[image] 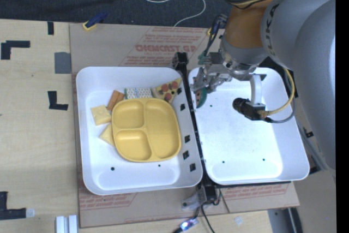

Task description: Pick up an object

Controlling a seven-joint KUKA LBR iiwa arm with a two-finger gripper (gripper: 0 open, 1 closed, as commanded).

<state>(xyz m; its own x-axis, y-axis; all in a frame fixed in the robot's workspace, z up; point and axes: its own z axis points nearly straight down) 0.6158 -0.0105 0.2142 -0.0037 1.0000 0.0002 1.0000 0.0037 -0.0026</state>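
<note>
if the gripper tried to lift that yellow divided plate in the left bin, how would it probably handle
The yellow divided plate looks like moulded plastic, so probably stiff and light. It is wide and shallow with a smooth rounded rim, so the gripper might slip unless it pinches that edge. Lying flat, it should slide rather than roll.

One fixed camera looks down (at a slant) on both bins [82, 117], fairly close.

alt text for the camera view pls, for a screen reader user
The arm's hand hangs over the right bin's upper left corner, beside the divider. In the left bin a yellow divided plate lies on several small flat items.
</note>
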